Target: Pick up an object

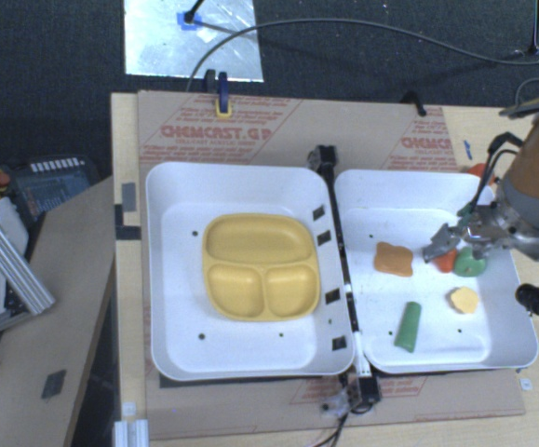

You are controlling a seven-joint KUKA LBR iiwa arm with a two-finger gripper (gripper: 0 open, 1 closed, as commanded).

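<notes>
Both bins (171,250) white. Divided plate (260,265) pale yellow. Toy bread piece (393,259) orange-brown. Cylinder (408,326) green. Small wedge (464,300) yellow. Round piece (471,266) green, beside red piece (446,263). Cardboard underlay (250,128) tan, red lettering.

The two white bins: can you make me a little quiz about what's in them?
1. True or false: the yellow plate lies in the left bin.
2. Which toy lies nearest the front of the right bin? A) green stick B) orange piece C) yellow chunk
3. Fill in: the gripper is over the ____ bin.

Key: 1 true; 2 A; 3 right.
</notes>
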